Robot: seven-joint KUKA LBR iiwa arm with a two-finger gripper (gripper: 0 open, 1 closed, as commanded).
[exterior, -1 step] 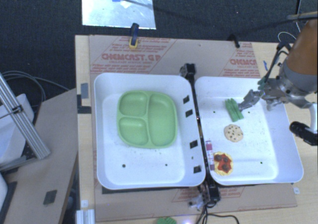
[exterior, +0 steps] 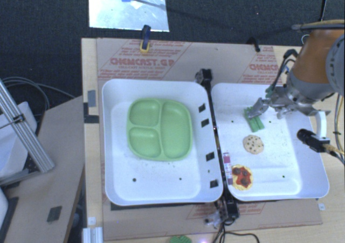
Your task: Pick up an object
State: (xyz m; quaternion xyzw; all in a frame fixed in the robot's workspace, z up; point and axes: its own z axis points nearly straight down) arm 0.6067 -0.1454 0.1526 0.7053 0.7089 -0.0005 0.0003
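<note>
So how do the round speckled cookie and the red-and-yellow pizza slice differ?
The round tan cookie is speckled with dark chips; the red-and-yellow pizza slice is brighter and looks slightly larger. The cookie lies mid-bin, below the green piece; the pizza slice sits nearer the bin's front left corner. Both lie flat in the right white bin, untouched by the gripper.

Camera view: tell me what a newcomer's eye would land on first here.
The pale green divided plate stands out most, lying in the middle of the left bin. Next comes the grey and orange arm reaching in from the right, its gripper low over a green object near the back of the right bin. In front of that lie a cookie and a small red and yellow piece.
</note>
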